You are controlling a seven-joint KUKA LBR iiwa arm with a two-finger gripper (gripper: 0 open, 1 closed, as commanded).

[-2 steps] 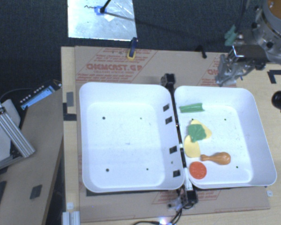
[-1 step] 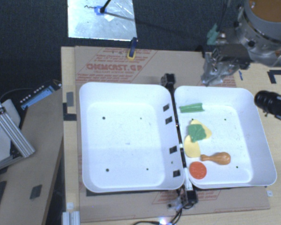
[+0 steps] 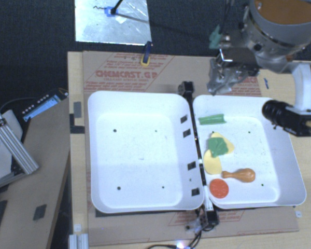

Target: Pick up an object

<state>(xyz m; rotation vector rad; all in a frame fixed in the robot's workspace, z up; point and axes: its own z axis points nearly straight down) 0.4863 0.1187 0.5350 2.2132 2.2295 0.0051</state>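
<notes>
Two shallow white plastic bins sit side by side; the right bin [image 3: 280, 154] holds five small items: a yellow piece [image 3: 213, 164], a leafy green piece [image 3: 218, 147], a brown drumstick shape [image 3: 240, 175], a green strip [image 3: 212, 119] and a round red piece [image 3: 219, 188]. The metal gripper [image 3: 221, 82] hangs above that bin's far rim, touching nothing; whether it is open cannot be told.

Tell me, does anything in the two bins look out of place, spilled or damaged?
Nothing stands out. The green strip, the green leafy piece lying on the yellow piece, the brown drumstick-shaped toy and the red disc all lie inside the right bin.
</notes>
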